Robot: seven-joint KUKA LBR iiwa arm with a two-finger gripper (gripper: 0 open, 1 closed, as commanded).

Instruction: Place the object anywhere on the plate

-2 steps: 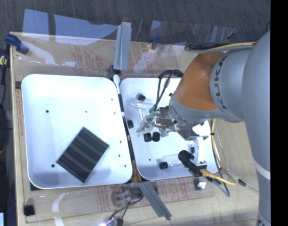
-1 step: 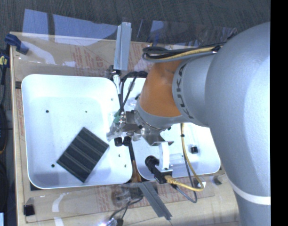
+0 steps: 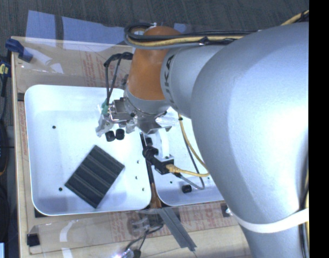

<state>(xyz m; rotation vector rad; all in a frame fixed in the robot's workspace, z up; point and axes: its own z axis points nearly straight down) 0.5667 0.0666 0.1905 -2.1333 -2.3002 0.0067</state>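
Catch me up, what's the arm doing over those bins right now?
The KUKA arm reaches in from the right, its wrist over the left bin near the divide between the two bins. A dark ribbed rectangular plate lies flat in that bin's lower part, apart from the wrist, with nothing on it. I can't tell from this view whether the gripper holds anything.
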